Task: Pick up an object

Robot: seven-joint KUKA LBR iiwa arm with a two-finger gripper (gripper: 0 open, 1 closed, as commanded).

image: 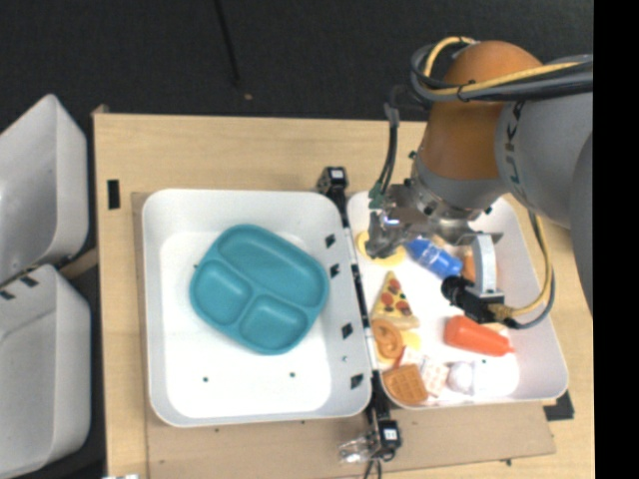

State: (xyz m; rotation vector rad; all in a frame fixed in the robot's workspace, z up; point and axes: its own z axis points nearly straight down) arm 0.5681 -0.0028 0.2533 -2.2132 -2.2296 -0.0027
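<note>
Target candidates sit in the right bin (534, 362): blue bottle (434, 257) just beside the hand (382, 236), pizza slice (393, 300), orange carrot (477, 335), waffle (405, 383). Hand low at the bin's near-left corner; spread or pressed together, cannot tell. Advice: centre over one item, clear of the wall, before descending. Left bin (165, 367) holds a teal divided plate (260, 287). Both bins on the counter (120, 148).
</note>
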